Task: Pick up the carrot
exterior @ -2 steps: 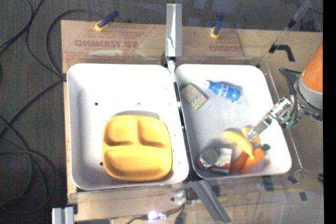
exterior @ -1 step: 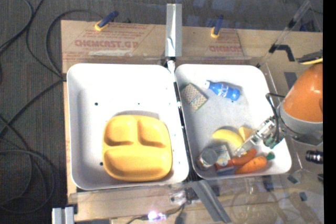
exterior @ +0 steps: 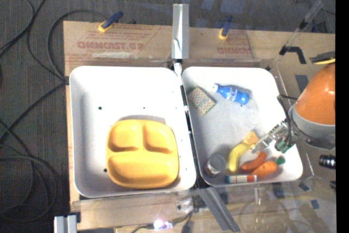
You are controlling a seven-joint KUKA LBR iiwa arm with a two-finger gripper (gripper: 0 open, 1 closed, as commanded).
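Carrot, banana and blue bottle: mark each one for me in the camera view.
carrot [exterior: 265,169], camera view, middle of its orange body.
banana [exterior: 236,154], camera view, middle of its yellow curve.
blue bottle [exterior: 233,94], camera view, on its label.

The grey arm with its orange band [exterior: 320,96] is cut off by the right edge, so just its wrist end shows. The metal pincer [exterior: 271,139] is small and blurred against the white wall of the right bin [exterior: 238,75]; its fingers cannot be made out. The orange carrot [exterior: 265,168] lies partly beneath the pincer, its green end half covered. The print on the blue-and-white bottle [exterior: 232,94] and on the thin white marker-like stick [exterior: 241,178] is too small to read.
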